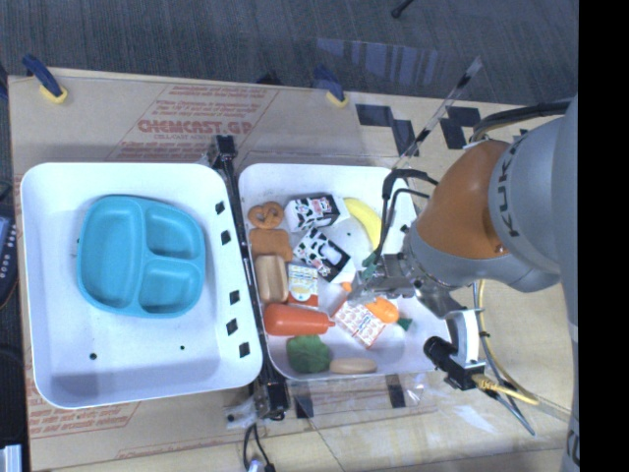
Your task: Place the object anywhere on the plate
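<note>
Camera view: hand (371, 281) lowered over toy food in right bin (398, 177); finger state cannot be told. Small carrot (384, 311) judged light, rigid, slippery; mid-body grip advised. Plate (141, 255) well apart.

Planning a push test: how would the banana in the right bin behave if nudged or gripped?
The banana is curved, so it would probably pivot rather than roll. Its smooth yellow skin looks glossy, maybe slippery. It lies near the bin wall, which may block it.

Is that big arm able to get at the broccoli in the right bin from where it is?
Probably yes. The broccoli lies uncovered near the bin's front edge, beside the carrot, and the gripper hangs just above that bin. Crowding neighbours might hamper a clean grab.
</note>
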### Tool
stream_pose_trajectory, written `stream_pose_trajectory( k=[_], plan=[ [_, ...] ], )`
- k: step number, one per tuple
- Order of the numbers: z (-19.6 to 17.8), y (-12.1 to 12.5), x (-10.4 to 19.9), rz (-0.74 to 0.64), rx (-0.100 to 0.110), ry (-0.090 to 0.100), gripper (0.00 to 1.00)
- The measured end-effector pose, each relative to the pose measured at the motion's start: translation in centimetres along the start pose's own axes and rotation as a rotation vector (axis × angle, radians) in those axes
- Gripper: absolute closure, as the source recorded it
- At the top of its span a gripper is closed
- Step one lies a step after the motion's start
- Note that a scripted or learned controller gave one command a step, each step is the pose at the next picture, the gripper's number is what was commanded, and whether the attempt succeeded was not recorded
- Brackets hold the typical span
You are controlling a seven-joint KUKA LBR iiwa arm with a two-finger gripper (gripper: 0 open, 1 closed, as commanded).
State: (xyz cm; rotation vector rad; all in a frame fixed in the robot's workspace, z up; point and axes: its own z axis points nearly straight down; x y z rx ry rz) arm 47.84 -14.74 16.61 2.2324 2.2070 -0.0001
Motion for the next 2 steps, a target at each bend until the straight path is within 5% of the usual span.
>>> stream_pose_trajectory(
  k=[1, 2],
  plan=[
    [-7.99, 1.09, 4.6, -0.034, -0.003, 0.003, 1.0],
    [-7.77, 0.99, 4.5, -0.032, 0.002, 0.002, 0.0]
  ],
)
